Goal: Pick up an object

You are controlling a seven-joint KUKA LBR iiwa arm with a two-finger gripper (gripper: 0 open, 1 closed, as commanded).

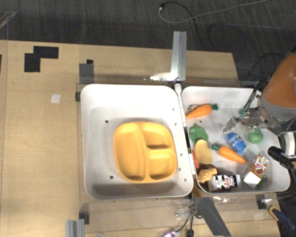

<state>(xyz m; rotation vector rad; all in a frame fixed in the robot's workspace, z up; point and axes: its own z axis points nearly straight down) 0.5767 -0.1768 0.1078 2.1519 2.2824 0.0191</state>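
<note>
The right-hand white bin [207, 97] holds the small things to be picked, scattered across its floor. There are two toy carrots: one [199, 111] near the bin's far left corner, the other [231, 154] near the middle. Between them, along the left wall, sit a green leafy toy vegetable [198, 133] and, just below it, a pale yellow pear-shaped toy [203, 151]. A small blue packet [235, 142] lies just above the second carrot, and a round green piece [255, 136] lies to its right. Along the near wall are a small tan lumpy toy [206, 174], a dark bottle lying on its side with a white label [224, 181] — its print is too small to read — and a small carton in brown and white [257, 169] at the near right corner.

The gripper [244, 115] hangs low over the far right part of this bin, just above the blue packet and the green piece; whether its jaws are spread or pressed together cannot be told, and nothing is seen between them. The grey arm's orange band [285, 83] shows at the right edge.

The left white bin [91, 132] carries one yellow divided plate [144, 150] with three compartments. Both bins rest on a light wooden table [34, 147] bearing a few black tape marks [40, 57].
</note>
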